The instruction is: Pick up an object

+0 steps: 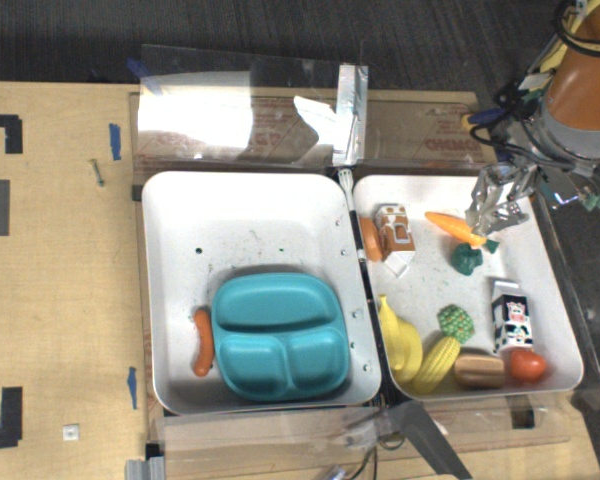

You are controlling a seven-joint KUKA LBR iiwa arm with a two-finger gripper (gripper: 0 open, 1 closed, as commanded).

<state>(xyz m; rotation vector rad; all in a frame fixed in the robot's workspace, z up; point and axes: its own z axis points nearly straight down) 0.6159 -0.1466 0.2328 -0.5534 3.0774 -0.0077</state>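
A descent onto the carrot (454,227) is judged to be the step in hand. It is best done with the pincer (492,215) lowered straight and centred across the carrot's narrow width, so that neither finger is set on the green top (467,259) beside it. The pincer is seen above the far part of the right bin (565,298), its fingers parted a little — nothing is held between them. The carrot lies just left of the fingertips — whether touched cannot be told.
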